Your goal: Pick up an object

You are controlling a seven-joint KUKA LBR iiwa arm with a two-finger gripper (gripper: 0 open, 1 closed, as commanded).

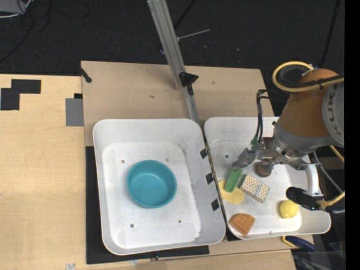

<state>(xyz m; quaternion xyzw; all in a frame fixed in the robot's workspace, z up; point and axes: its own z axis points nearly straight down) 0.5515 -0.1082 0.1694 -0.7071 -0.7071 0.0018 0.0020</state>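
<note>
Camera view, fixed overhead, slanted. Bench top (39,167) is light wood, with a raised tan board (140,91) behind the bins and dark rectangular cut-outs (25,89) at the far left. Beyond the bench the floor is black, with loose cables (34,4) at top left. A slanted aluminium rail (167,38) runs from the top of the frame down to the gap between the bins.

Left bin (112,134): white, shallow, holds one teal bowl (151,183), upright, roughly centred and apart from the walls.

Right bin (225,131): white, holds the small objects. A green cylinder (233,180) lies tilted, resting on a yellow flat piece (233,194). Just right of it is a patterned box (256,188). An orange-brown wedge (242,223) sits at the near edge. A yellow ball (288,208) lies near the right wall, well apart from the wedge.

Arm (306,114) enters from the right, with the orange band above the wrist. Gripper (254,161) is low over the right bin, just above and beside the green cylinder and the patterned box. Finger opening: cannot tell from this angle. Nothing is visibly between the fingers.
</note>
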